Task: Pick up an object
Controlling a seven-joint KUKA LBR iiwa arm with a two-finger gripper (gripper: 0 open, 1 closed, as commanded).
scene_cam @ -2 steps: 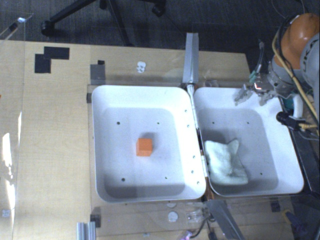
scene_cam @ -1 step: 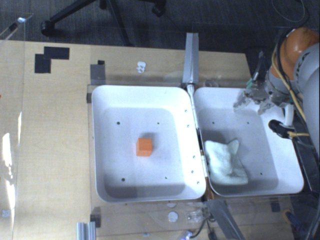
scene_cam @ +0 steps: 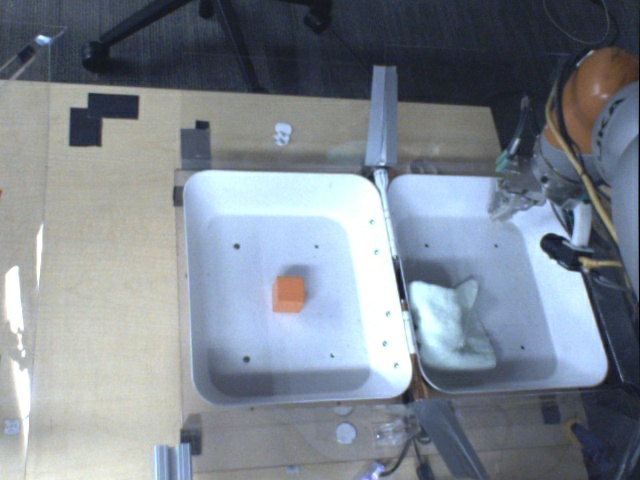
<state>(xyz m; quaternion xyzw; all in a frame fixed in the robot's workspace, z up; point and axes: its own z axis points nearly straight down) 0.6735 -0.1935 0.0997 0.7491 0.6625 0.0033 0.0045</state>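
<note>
Presently, an orange cube [scene_cam: 289,294] is seen resting near the middle of the left bin [scene_cam: 215,208], while a crumpled white cloth [scene_cam: 451,324] lies in the right bin [scene_cam: 560,353] close to the divider. The hand [scene_cam: 510,200] is held over the right bin's far right corner; whether it is released or clenched cannot be told.

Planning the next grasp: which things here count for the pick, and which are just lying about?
For the pick:
orange cube in the left bin
white cloth in the right bin
gripper

Lying about:
black tape patches on the bench
office chair base on the floor
</note>
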